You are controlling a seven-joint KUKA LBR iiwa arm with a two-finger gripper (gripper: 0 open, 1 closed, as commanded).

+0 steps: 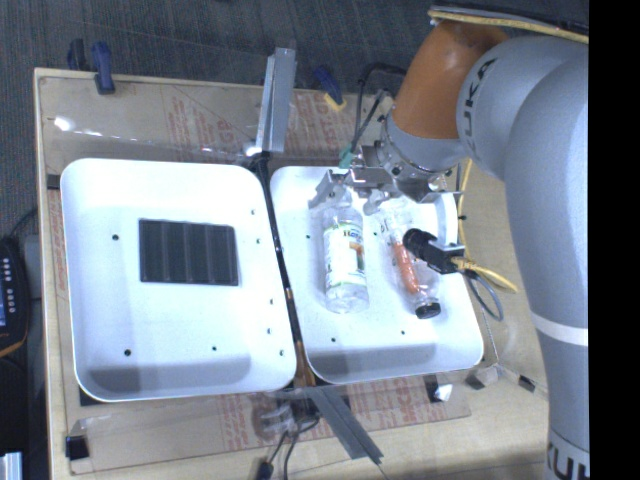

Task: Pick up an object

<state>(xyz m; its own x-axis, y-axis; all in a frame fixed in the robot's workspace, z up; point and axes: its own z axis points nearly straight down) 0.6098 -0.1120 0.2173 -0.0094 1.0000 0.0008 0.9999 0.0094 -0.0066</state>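
The gripper point(352, 190) hangs over the far edge of the right bin point(455, 343), its metal fingers spread apart with nothing between them, just above the cap end of a clear plastic bottle point(344, 258). The bottle lies on its side near the bin's middle, white label facing up. Beside it, toward the bin's right edge, lies a clear tube with orange contents point(410, 270) and a black cap. The left bin point(100, 348) holds a dark rectangular panel point(188, 252) near its centre.
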